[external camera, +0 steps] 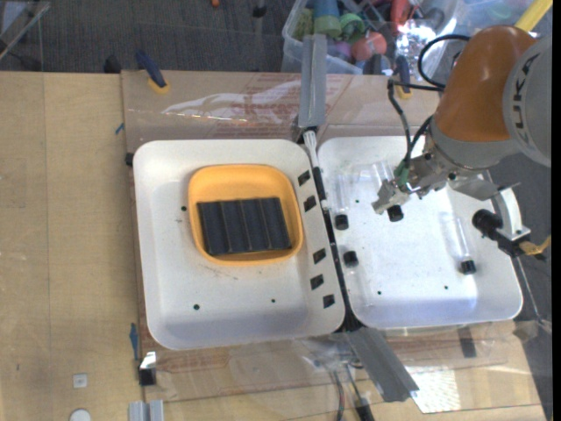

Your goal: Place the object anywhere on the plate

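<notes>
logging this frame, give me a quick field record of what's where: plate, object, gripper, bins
plate: orange plate, in left bin
object: dark ribbed block, lying flat on the plate
gripper: gripper over right bin, upper part; nothing seen between its fingers
arm: reaches in from the right, orange band above the wrist
task state: block already rests on plate

Wooden bench point(53, 235); toy-filled tub point(377, 11), perhaps plastic.
</notes>
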`<state>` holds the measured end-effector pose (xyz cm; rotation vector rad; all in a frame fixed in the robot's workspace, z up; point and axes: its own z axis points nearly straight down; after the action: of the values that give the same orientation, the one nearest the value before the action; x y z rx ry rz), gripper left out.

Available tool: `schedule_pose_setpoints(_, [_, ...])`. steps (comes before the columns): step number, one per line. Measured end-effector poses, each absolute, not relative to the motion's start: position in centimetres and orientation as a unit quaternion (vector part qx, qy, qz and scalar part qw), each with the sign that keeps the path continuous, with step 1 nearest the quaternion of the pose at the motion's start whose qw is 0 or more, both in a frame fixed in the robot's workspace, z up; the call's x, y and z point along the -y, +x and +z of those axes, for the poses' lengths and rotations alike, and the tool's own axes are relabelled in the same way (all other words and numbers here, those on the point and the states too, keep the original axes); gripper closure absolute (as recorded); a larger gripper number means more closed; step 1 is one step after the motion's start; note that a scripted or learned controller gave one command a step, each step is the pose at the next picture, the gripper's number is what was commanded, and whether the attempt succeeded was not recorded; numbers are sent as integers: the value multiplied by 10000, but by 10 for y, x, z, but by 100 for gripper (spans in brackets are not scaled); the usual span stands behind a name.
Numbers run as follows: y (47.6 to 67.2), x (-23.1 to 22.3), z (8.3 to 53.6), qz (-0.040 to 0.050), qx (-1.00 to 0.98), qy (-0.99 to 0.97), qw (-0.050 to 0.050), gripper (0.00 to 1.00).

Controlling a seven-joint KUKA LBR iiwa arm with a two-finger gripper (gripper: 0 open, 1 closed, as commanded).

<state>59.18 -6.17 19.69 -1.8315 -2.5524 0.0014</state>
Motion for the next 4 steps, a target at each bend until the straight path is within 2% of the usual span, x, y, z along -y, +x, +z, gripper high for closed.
schedule_pose_setpoints(1, [612,26,229,-9,8677,-4970,-22,100])
schedule_pose_setpoints(2, [645,4,196,-10,8964,-4432,-23,100])
schedule_pose_setpoints(3, [656,-15,219,-12,9126,-4089,-30,100])
schedule_pose_setpoints(4, [656,-15,219,-11,9126,-4088,-29,0])
